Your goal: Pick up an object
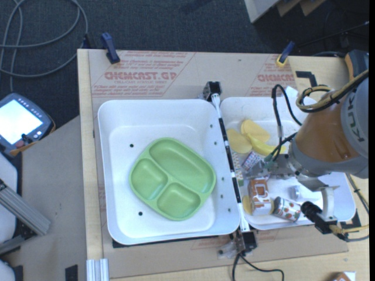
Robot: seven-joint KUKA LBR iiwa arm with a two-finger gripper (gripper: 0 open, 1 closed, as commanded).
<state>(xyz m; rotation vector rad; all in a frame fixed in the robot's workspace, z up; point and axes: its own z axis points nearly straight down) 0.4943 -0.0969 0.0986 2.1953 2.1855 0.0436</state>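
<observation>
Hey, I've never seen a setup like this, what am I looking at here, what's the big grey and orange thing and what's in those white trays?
It is one picture, taken by a fixed camera above a bench, looking down at a slant. The big grey and orange thing is a robot arm reaching in from the right; it is meant to pick up an object. Two shallow white bins sit side by side. The left bin holds a green divided plate. The right bin holds small items: yellow pieces, an orange-brown carton and a small can lying on its side. The arm hangs over this bin, and its body hides the claw, so I cannot tell whether anything is held.
</observation>
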